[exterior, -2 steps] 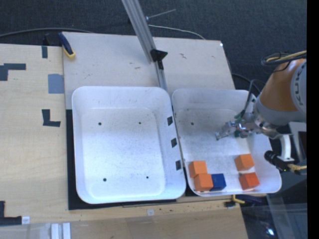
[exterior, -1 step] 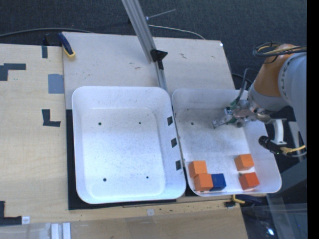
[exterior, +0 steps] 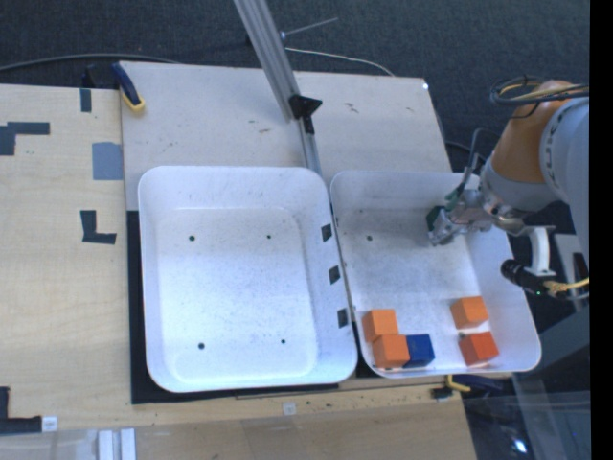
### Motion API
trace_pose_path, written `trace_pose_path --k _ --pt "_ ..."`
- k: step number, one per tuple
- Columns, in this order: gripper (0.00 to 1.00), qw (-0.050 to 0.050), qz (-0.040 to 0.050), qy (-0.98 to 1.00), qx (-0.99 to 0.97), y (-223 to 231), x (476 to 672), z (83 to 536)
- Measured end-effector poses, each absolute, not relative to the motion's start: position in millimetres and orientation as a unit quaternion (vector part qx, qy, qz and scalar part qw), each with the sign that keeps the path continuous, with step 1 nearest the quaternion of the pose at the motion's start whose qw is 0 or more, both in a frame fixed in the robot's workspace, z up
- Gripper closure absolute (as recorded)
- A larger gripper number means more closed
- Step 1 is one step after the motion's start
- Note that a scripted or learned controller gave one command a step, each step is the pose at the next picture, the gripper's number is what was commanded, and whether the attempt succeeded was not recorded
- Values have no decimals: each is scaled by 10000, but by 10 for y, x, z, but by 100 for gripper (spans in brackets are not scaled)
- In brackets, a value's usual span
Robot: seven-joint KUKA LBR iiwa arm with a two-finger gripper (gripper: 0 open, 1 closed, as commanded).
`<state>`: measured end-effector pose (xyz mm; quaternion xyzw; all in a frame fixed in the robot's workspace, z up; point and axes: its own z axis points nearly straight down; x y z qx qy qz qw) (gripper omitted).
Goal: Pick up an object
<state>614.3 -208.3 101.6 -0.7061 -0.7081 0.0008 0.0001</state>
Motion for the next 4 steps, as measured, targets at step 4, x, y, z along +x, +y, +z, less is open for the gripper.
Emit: trace_pose_path --k 4 --pt "0 28 20 -7072 -7070 -1698 6015 914"
